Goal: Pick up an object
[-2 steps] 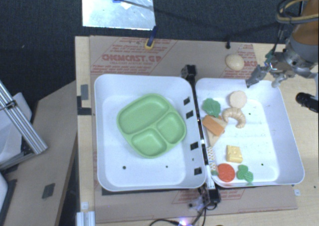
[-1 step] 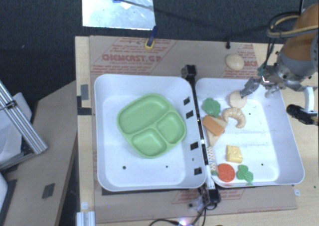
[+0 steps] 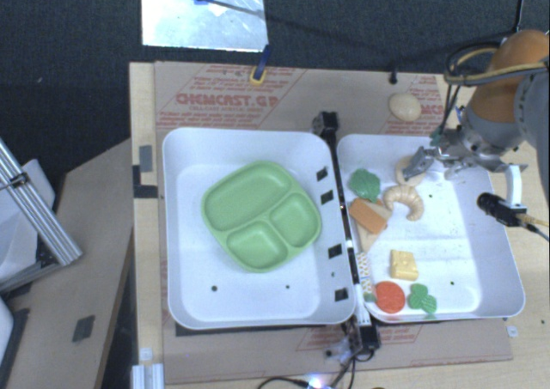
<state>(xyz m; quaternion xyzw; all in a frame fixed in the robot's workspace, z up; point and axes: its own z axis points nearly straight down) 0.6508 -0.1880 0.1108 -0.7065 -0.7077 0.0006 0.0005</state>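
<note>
The right bin (image 3: 494, 271) holds several toy foods. A green leafy piece (image 3: 364, 182) lies at its upper left, with an orange wedge (image 3: 369, 215) just below it. A beige croissant (image 3: 406, 200) sits near the middle. Toward the front are a yellow block (image 3: 404, 264), a red round piece (image 3: 390, 297) and a small green piece (image 3: 422, 300). My gripper (image 3: 416, 166) hangs over the bin's upper part, just above and right of the croissant, pointing down-left. Nothing can be seen in its grasp.
The left bin (image 3: 189, 293) holds a green divided plate (image 3: 260, 215). A beige egg-shaped object (image 3: 405, 106) lies on the bench behind the right bin. The arm's grey body and orange band (image 3: 516, 61) reach in from the upper right. A black part (image 3: 503, 207) juts over the bin's right side.
</note>
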